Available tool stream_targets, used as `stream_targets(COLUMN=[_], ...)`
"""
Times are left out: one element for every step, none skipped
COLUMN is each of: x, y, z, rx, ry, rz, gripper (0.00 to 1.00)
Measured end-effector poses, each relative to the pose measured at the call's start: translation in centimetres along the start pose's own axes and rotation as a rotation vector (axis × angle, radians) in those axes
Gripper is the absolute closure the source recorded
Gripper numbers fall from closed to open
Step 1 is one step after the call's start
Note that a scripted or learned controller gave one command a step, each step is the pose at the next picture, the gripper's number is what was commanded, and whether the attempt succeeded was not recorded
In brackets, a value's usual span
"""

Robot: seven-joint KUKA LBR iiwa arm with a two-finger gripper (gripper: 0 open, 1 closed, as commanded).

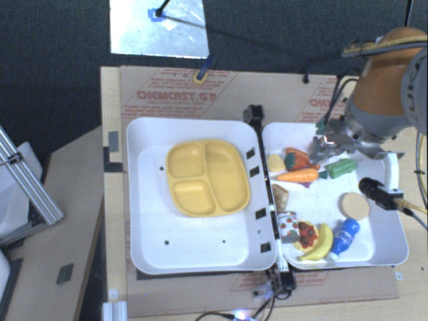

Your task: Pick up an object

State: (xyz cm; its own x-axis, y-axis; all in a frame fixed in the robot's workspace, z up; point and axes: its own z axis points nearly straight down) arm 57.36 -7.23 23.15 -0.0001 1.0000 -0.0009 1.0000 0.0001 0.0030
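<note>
gripper (pixel 326 147) low at right bin's (pixel 394 246) far edge, over carrot (pixel 299 176) | jaw state — cannot tell | nothing lifted — pick undone

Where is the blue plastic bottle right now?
The blue plastic bottle lies in the right-hand white bin, near its front edge, just right of the yellow banana and below the round tan disc.

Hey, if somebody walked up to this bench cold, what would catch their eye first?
Probably the yellow divided plate, alone in the left bin. Next, the bright clutter in the right bin: an orange carrot, a banana and a blue bottle, with the gripper low over the bin's far end.
</note>
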Motion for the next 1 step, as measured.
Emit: stream_targets(x=[0.79], y=[0.38], z=[1.72], rx=[0.002], ry=[0.0], rz=[-0.004], gripper=[1.0])
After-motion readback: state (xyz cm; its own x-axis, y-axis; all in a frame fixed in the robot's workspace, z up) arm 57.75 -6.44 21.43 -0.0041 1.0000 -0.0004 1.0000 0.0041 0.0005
